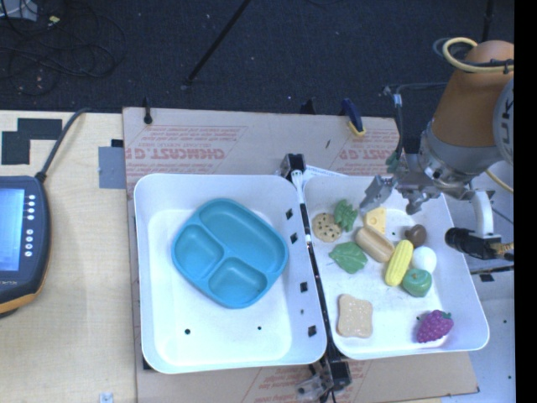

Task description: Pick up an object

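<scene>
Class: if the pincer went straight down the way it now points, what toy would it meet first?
Probably the yellow cheese wedge, just below the pincer; depth is unclear from this slanted view.

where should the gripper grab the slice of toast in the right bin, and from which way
Grip the toast slice across its narrower width, near the middle, coming straight down from above. It lies flat on the right bin's floor with bare floor all around it, so the fingers should have room on both sides. The grapes sit well off to its right. A side approach looks poor, since it lies so low.
</scene>
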### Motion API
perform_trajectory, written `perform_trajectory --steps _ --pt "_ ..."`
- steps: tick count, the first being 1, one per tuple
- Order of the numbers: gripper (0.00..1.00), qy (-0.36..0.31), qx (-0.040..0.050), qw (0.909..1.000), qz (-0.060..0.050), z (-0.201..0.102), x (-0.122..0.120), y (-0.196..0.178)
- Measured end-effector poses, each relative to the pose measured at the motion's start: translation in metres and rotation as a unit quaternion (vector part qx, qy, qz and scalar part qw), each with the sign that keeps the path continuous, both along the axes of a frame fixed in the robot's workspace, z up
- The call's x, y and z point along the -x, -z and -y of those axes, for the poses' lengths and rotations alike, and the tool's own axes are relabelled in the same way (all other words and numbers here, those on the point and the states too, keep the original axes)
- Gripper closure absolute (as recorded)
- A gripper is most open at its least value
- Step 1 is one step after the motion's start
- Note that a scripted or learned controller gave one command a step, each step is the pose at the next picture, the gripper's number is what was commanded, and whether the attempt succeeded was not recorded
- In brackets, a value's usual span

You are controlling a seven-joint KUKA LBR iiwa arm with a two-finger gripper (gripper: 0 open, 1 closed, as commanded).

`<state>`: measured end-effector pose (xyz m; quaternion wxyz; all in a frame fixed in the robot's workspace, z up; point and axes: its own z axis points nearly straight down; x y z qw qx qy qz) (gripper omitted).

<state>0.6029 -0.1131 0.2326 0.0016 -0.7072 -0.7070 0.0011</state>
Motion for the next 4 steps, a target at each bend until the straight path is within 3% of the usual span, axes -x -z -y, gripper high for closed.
perform_trajectory --steps 1,2,3,4 --pt "0.0 0.0 -0.0004 1.0 -0.005 0.031 -0.038 0.128" --pt "0.0 0.001 -0.0009 1.0 0.003 0.054 0.006 0.143" --pt "0.0 -0.001 0.0007 1.0 0.003 0.064 -0.043 0.145" --pt "1.0 0.0 -0.0002 1.0 0.0 0.064 -0.041 0.135"
